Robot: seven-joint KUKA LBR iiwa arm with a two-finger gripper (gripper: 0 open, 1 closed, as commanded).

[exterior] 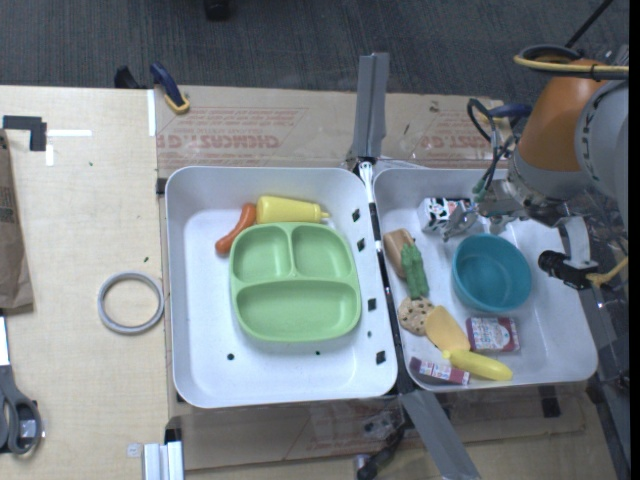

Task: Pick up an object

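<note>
the small black-and-white cow toy (436,211) lies at the far edge of the right bin (560,368), just beside the blue bowl (491,274). the hand (470,218) is low over it, near touching, but how far open it is i cannot tell, and nothing is seen held. i judge this is the reaching step; next it must close on the toy and lift straight, without hitting the bowl.

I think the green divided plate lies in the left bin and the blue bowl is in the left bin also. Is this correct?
Not quite. The green plate does lie in the left bin, but the blue bowl sits in the right bin, close to the gripper. The camera view shows this.
</note>
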